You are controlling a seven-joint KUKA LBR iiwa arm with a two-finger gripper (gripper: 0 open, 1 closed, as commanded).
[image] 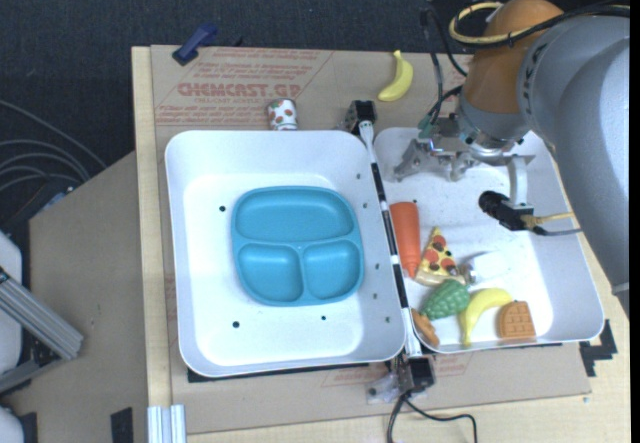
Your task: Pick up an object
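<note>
At the upper right of the frame, the grey arm with its orange band reaches down over the top end of the right bin. Its gripper hangs just above the bin's white floor, near the bin's upper left corner, with its two fingers spread apart and nothing between them. The things to pick from lie lower in the same bin, apart from the gripper. An orange carrot lies lengthwise along the bin's left wall, the closest of them to the gripper. Just right of its lower end is a pizza slice. Below that sits a green toy vegetable, and a yellow banana touches its right side. A tan waffle lies just beside the banana, near the bin's bottom edge. The left bin, in the middle of the frame, holds a blue divided plate. Above the bins, on the cardboard sheet, lie a second banana, a small patterned cup and, at the sheet's upper left corner, a blue object.
</note>
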